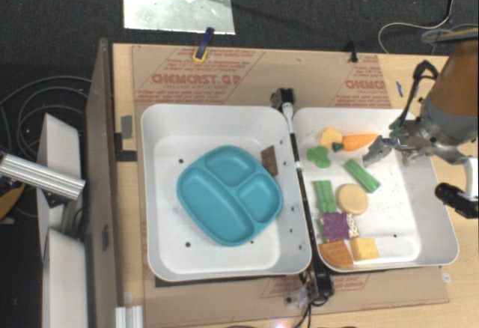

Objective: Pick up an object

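Two shallow white bins sit side by side on the counter (224, 68). The left bin (161, 169) holds a teal divided plate (228, 193) near its middle, with a small brown block (269, 160) touching the plate's upper right edge.

The right bin (426, 222) carries a cluster of toy food along its left half. Toward the top lie a yellow piece (330, 137), an orange carrot (358, 142) just right of it, and a small green piece (319, 157) below them. Lower down are a slanted green stick (362, 175), a ridged green strip (324, 195), a round tan piece (352, 200), a purple piece (336, 226), an orange wedge (337, 253) and a yellow-orange cube (365, 249) at the bottom.

The arm (456, 94) enters from the right of the frame. Its hand (378, 152) hangs over the right bin's upper part, just right of the carrot and above the green stick, fingers spread apart with nothing between them.
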Controlling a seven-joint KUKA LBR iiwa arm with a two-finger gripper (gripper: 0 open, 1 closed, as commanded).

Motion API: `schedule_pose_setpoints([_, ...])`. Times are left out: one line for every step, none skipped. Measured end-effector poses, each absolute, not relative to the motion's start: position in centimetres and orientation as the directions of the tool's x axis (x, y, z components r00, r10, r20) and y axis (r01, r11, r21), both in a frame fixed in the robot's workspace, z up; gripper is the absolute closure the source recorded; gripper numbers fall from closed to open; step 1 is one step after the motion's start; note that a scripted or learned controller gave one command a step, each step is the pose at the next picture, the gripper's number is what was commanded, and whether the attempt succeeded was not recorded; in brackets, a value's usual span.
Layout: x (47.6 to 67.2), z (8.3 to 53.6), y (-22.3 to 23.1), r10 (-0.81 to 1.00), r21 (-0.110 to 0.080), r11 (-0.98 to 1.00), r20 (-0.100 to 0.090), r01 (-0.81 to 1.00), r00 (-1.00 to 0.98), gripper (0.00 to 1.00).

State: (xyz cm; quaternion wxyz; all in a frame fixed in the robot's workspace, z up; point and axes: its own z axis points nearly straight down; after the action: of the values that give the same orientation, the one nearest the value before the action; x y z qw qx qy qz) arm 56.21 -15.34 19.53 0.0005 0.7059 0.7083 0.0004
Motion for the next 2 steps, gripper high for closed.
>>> schedule_pose_setpoints([56.9, 8.1, -16.2, 1.0, 0.003, 0.0, 0.0, 1.0, 0.0, 0.0])
schedule_pose_setpoints([57.0, 9.5, -16.2, 1.0, 0.005, 0.002, -0.001, 1.0, -0.002, 1.0])
